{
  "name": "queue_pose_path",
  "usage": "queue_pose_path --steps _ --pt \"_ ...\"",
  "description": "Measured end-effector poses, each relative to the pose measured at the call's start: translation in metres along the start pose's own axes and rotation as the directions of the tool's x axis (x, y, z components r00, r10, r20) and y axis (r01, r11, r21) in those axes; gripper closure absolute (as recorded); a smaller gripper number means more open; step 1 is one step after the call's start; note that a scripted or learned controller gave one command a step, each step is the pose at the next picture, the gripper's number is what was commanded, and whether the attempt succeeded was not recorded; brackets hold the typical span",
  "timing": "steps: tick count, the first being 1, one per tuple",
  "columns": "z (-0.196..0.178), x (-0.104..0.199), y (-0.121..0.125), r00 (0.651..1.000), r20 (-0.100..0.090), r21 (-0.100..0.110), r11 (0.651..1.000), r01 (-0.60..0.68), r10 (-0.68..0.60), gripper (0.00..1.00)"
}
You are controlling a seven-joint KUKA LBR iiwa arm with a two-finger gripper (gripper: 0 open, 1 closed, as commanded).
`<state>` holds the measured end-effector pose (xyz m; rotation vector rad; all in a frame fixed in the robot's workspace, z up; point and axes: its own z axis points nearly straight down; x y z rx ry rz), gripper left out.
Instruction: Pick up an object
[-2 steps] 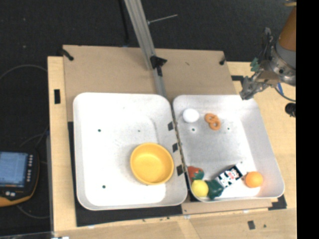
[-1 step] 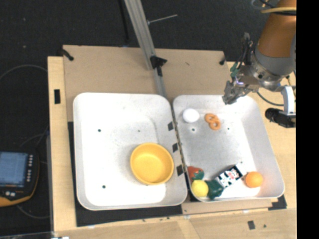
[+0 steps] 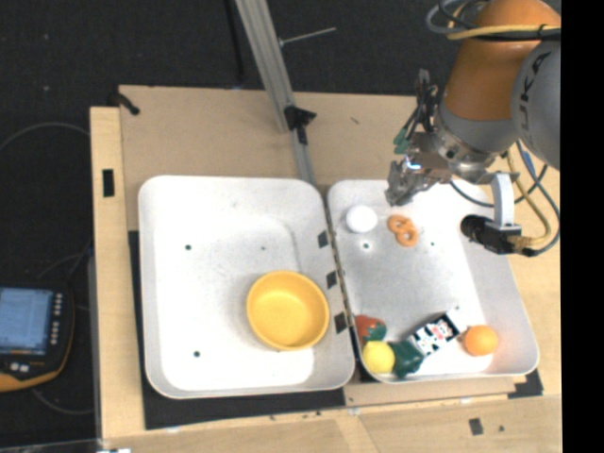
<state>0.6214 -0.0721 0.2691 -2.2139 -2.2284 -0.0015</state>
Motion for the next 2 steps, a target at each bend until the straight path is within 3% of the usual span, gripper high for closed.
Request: queue_pose_path --steps 2 --pt "0.01 0.097 -0.015 1.0 -0.001 0.0 1.0 -0.001 0.001 1.0"
